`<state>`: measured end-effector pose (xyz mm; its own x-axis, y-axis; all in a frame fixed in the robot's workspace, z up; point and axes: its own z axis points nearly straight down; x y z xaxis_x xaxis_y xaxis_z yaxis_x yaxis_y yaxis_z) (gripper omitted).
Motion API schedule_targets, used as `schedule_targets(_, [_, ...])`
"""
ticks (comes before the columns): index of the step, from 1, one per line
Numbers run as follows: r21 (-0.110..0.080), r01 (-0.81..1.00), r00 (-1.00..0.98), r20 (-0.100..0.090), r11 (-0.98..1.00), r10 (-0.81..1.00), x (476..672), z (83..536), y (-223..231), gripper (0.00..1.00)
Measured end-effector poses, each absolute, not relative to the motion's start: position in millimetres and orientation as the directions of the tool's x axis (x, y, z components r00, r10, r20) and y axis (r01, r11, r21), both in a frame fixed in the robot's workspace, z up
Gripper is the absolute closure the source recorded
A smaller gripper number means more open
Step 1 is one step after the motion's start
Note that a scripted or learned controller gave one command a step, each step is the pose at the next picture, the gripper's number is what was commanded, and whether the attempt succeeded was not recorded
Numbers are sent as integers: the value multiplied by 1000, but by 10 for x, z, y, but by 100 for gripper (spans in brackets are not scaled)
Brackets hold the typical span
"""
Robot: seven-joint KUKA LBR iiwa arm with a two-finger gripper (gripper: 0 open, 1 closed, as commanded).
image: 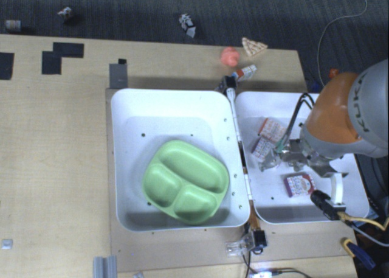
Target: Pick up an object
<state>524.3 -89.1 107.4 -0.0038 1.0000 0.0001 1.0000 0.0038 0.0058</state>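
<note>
From above, the worktop (55,167) carries two white bins side by side. The left bin (130,112) holds a green tray (185,179) with three compartments, lying low in the bin and tilted toward 5 o'clock.

The right bin (273,207) holds small packets. One packet (268,137), white with red print, lies near the bin's middle, toward 11 o'clock from the pincer. Another red packet (298,184) lies flat at 6 o'clock from the pincer, just beside it and apart from the first.

The arm (346,115) comes in from 3 o'clock, its orange band over the right bin's far side. The pincer (281,155) hangs low over the bin floor between the two packets. Whether it is spread or closed cannot be told, and nothing can be seen in its grip.

Beyond the bins, at 12 o'clock, a pink ball (230,56) and a tan wedge (254,46) sit on the worktop's edge, near each other. A small tube (243,74) lies just below them, by the bins' junction.
</note>
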Motion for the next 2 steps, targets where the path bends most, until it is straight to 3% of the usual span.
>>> schedule_targets(1, [6,1000,-4,0,4,1000,5580,868,-824,0])
schedule_targets(2, [13,1000,-6,0,6,1000,5602,985,-818,100])
